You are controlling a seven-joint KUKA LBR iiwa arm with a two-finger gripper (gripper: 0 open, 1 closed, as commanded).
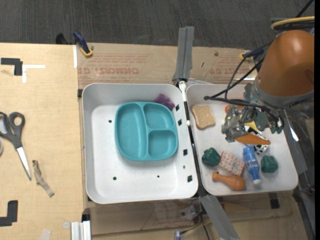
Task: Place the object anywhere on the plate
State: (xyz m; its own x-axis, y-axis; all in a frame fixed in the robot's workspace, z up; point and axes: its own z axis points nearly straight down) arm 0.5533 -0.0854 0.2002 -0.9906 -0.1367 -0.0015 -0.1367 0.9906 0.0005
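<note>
Colours noted across both white bins [95, 184]

Teal plate [147, 131]; purple piece [164, 101] at its far rim. Tan bread slice [203, 116], dark green items [211, 157] [269, 164], orange carrot [253, 140], blue-and-white bottle [251, 164], red-patterned packet [232, 163], orange-brown drumstick [229, 180]. Orange band [287, 64] seen on the grey arm.

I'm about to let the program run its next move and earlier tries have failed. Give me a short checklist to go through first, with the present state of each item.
1. Plate lies flat in the left bin: ok.
2. All three plate compartments free to take an object: ok.
3. Gripper is over the right bin, where the objects lie: ok.
4. An object held between the gripper's parts: cannot tell; clutter hides it.
5. Objects apart enough for a clean pick: not ok; the blue bottle, patterned box and orange carrot-like piece crowd together.
6. Purple item beside the plate's far rim, not on it: ok.
</note>
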